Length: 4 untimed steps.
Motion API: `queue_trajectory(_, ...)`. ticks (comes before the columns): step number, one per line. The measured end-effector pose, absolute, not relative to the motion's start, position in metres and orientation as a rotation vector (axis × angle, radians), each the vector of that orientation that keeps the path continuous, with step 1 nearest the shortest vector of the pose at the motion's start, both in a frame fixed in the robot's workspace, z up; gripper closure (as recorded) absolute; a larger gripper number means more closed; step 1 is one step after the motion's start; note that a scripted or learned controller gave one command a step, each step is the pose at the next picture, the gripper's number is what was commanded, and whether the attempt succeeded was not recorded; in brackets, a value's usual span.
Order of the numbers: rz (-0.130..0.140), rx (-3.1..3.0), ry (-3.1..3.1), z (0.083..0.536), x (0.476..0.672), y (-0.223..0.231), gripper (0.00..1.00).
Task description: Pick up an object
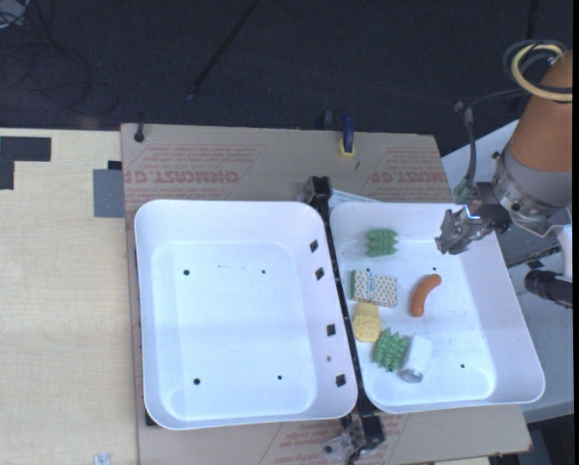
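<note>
- Pale wood worktop (47,289) carries a brown cardboard sheet (231,168), and two shallow white bins sit side by side on that sheet; dark floor with cables lies behind.
- At the right, the arm (551,129), with its orange band, reaches in over the right bin (507,356).
- Its tool (456,232) hangs over the upper right part of that bin, close to the far rim; whether it is open or closed cannot be told, and nothing can be made out in its grip.
- Nearest to it, below and a little to the left, an orange sausage-shaped piece (423,294) lies tilted on the bin floor, apart from the tool.
- Further left, near the top of the bin, lies a green knobbly piece (380,242).
- Beside the divider between the bins sits a flat patterned packet (375,287), with a yellow piece (367,322) just below it, touching or nearly so.
- Lower down, a second green knobbly piece (390,349) lies just beside a small white cylinder (417,357).
- Beyond the clips along the shared edge lies the left bin (154,260).
</note>
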<state>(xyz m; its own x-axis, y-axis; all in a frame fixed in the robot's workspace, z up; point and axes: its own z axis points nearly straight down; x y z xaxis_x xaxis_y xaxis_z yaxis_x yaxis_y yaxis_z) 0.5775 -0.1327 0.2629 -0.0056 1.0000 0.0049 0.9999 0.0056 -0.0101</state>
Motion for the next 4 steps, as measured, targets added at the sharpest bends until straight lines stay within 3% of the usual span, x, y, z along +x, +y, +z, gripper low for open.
queue_trajectory(1,-0.003,-2.209,-2.229,0.278,0.584,-0.051,1.0)
queue_trajectory(2,0.011,-2.226,-2.206,0.27,0.479,-0.11,1.0)
queue_trajectory(3,-0.009,-2.212,-2.236,0.346,0.527,-0.018,1.0)
queue_trajectory(4,-0.001,-2.213,-2.229,0.352,0.569,0.049,1.0)
